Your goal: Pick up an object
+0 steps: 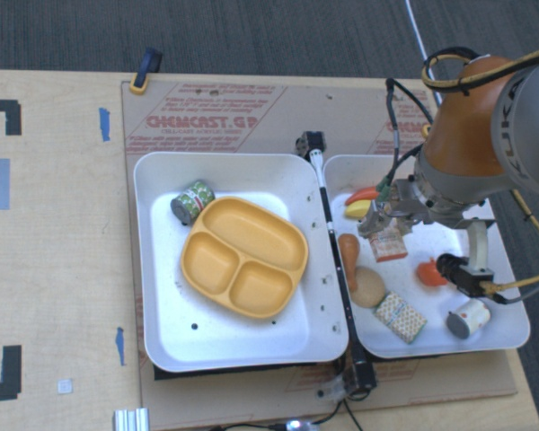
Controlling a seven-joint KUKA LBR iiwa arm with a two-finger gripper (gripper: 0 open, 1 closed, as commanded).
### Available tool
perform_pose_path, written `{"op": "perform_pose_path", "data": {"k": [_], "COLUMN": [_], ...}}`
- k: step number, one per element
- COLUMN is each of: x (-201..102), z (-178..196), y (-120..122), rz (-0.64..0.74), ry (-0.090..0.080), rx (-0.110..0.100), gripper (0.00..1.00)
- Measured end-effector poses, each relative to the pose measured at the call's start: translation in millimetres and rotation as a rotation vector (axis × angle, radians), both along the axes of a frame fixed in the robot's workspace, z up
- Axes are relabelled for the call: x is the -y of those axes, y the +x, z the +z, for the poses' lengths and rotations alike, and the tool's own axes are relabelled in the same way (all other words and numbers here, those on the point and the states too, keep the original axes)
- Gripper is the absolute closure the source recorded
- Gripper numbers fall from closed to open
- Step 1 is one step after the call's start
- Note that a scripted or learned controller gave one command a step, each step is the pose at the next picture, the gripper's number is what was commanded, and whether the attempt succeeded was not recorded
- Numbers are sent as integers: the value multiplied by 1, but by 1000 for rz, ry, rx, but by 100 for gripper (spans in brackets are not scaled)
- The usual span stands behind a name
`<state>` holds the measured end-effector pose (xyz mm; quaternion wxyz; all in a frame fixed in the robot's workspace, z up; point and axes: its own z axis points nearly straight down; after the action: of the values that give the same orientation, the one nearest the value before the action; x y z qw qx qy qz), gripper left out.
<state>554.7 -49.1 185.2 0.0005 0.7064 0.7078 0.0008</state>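
Your hand (384, 225) hangs low in the right bin (512, 335), and the wrist hides its fingers, so you cannot tell their state. A small red-and-white card (389, 246) lies just under it, perhaps touching. Beyond sit a yellow and red toy (359, 203), a carrot (349, 254) and a potato (369, 286) near the bin's left wall.

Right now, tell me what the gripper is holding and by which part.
It cannot be told. The gripper sits low in the right white bin, directly above a small red-and-white packet, but no grip is visible.
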Motion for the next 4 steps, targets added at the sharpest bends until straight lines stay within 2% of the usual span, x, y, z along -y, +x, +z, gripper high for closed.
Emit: {"op": "perform_pose_path", "data": {"k": [1, 2, 3, 4], "x": [-53, 15, -61, -15], "z": [-1, 7, -1, 9], "y": [-50, -75, -75, -74], "rz": [-1, -3, 0, -3], "ry": [1, 0, 2, -1], "rx": [-4, -3, -3, 2], "gripper": [100, 100, 100, 100]}}
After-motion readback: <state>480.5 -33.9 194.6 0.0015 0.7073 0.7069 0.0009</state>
